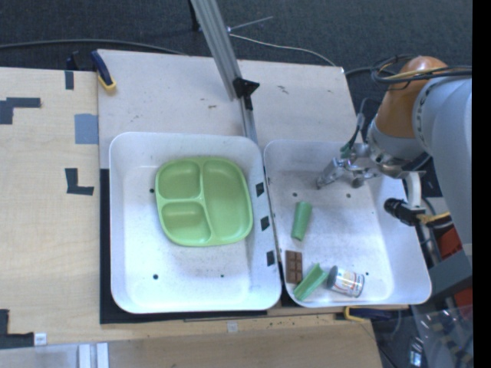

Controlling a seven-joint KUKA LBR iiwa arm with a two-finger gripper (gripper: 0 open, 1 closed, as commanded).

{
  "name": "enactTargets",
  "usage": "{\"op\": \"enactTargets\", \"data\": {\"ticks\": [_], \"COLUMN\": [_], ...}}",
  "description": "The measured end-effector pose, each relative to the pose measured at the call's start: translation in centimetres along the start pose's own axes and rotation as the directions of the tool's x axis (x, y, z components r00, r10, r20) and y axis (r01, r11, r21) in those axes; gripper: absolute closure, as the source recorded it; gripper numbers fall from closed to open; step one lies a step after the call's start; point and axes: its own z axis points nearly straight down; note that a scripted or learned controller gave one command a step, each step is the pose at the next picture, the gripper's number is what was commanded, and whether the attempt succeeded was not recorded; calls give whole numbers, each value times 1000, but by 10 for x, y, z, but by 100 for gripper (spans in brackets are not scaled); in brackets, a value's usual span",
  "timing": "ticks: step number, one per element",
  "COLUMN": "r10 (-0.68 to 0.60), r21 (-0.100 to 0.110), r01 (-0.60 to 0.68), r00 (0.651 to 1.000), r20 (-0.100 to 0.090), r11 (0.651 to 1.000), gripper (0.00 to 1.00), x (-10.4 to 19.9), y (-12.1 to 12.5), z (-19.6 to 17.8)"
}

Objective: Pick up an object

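Note:
My gripper hovers low over the far part of the right bin, pointing left, and nothing shows in it. A green cylinder lies below and to the left of it, well apart. Along the bin's near edge sit a brown chocolate-like block, a green wedge and a small silver can lying on its side. The left bin holds a green divided plate.
A slanted metal pole comes down to the divider between the bins. A blue and yellow clamp lies at the bench's far left corner. Cables run across the dark floor behind the bench and by the arm on the right.

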Motion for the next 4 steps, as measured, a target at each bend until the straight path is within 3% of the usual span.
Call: {"op": "enactTargets", "data": {"ticks": [1,3,4], "r10": [-2,0,1], "r21": [-5,-11,-12], "r01": [2,0,-1], "r00": [1000,1000,1000], "r20": [2,0,1], "r11": [1000,1000,1000], "gripper": [100,100,100], "x": [0,5,0], "y": [2,11,3], "z": [-14,-102,-156]}}
